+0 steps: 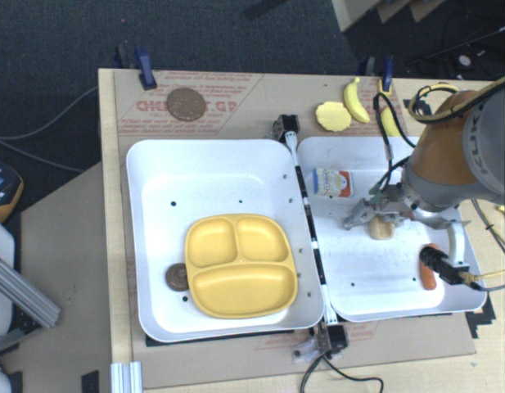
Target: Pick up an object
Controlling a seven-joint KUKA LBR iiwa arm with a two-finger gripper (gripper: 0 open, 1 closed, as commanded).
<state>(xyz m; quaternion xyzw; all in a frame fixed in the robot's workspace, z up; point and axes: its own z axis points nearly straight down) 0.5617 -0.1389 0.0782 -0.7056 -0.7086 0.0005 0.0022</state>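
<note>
Pick-up attempt in the right bin. The gripper is standing low over the middle of this bin, and a small tan lump, taken here as the object being picked, is lying on the bin floor just beneath it, close to or touching it on the near side. Whether the gripper is open or closed cannot be told, because the wrist is covering it from this slanted view. For the step to go well, the gripper is judged to need centring squarely over the lump, lowering until it is bracketing the widest part near the floor, closing gently across the shorter side, and then rising straight up. A grasp set too high on a rounded body is likely to squeeze it out sideways. The lump is appearing rounded, matte and pale beige, with no print or sharp edge showing, and it is probably light and rigid. A white carton with red and blue print is lying nearby toward the far left of the bin, apart from the lump. An orange piece is resting well apart by the right wall, so neither is crowding the approach.
</note>
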